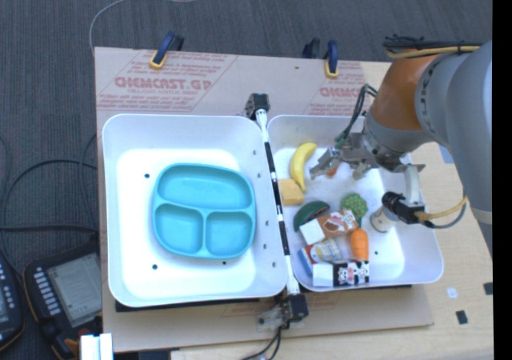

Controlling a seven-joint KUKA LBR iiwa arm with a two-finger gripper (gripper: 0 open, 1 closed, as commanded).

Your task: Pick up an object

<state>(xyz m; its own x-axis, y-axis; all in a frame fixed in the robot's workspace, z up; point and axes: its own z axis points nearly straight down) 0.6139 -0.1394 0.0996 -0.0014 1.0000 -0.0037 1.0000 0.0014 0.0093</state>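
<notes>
Hand (334, 165) hovers open right of banana (302, 161)

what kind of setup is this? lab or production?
Likely a robotics lab pick-test bench: a KUKA arm over two white bins, toy food such as a banana, and a board clamped down with loose cables around.

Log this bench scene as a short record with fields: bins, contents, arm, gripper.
left bin: holds a blue divided plate
right bin: banana, yellow block, broccoli, carrot, small packets
arm: reaches in from the right, over the right bin
gripper: above the right bin's upper part, beside the banana, nothing seen between its fingers
</notes>
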